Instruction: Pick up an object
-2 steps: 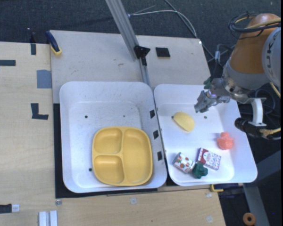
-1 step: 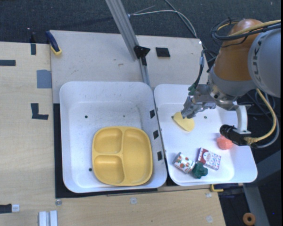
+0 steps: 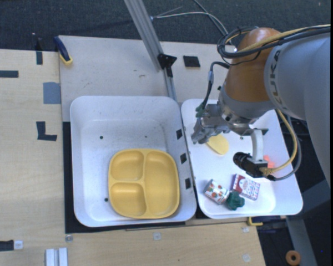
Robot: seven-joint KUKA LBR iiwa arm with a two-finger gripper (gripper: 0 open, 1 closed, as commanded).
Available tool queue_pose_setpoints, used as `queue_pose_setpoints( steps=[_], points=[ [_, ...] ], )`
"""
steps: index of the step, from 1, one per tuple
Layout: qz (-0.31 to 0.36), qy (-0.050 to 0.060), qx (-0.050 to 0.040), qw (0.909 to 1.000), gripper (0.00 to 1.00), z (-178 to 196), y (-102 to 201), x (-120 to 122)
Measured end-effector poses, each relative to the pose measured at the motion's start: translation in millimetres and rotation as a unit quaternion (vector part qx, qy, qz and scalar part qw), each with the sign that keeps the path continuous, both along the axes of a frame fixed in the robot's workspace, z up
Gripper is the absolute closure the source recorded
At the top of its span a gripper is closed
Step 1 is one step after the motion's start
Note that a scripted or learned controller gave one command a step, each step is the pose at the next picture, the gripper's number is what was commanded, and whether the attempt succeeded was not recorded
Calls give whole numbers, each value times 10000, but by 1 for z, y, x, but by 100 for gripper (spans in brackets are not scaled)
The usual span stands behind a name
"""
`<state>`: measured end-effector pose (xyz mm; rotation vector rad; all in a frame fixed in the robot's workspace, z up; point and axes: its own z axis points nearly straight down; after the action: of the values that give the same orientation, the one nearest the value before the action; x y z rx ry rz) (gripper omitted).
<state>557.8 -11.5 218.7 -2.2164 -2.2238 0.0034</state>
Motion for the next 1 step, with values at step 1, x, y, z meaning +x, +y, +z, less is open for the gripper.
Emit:
queue_pose_setpoints(
  steps=[1],
  points=[
    [2, 0, 0, 10000, 100, -8, 51, -9]
  ],
)
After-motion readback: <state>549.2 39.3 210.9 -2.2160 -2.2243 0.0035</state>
